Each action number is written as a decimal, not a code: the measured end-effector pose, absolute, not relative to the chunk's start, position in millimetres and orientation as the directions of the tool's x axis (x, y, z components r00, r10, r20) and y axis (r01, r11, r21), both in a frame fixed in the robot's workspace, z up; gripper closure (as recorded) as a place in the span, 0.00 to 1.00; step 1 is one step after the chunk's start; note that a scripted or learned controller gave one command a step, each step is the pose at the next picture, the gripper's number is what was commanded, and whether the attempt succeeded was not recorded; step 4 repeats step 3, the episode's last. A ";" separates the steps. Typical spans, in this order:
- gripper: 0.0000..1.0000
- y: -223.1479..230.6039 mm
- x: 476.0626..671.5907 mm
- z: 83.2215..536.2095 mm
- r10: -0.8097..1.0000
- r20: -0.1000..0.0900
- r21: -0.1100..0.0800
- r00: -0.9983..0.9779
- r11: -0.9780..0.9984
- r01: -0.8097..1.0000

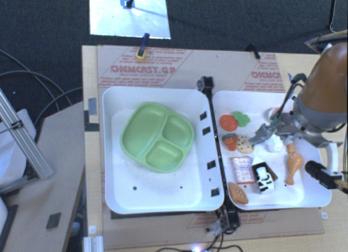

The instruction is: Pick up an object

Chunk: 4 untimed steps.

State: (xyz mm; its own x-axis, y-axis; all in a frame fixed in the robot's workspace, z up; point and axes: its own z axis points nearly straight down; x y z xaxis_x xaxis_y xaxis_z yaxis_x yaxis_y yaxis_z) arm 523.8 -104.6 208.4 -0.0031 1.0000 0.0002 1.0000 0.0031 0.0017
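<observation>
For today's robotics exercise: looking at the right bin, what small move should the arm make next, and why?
Probably a short drop straight down. The hand hangs over the right bin, just beside the cookie and strawberry, with nothing visibly held. Lowering there seems the nearest chance of reaching an object.

Toy tomato (229, 122), strawberry (230, 141), cookie (245, 145), drumstick (293, 166), snack packet (242, 169), black-and-white block (264, 178), bread roll (237, 193), scattered apart in right bin (312, 196)

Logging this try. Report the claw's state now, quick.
Claw: cannot be told if open or closed; it sits low in the right bin, by the cookie.
</observation>
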 end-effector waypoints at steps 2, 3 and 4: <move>1.00 -128.3 487.8 114.9 1.000 0.000 0.003 -0.001 0.001 1.000; 1.00 -57.0 557.6 200.9 1.000 0.001 0.014 -0.014 0.014 1.000; 1.00 -57.0 557.6 200.9 1.000 0.001 0.014 -0.014 0.014 1.000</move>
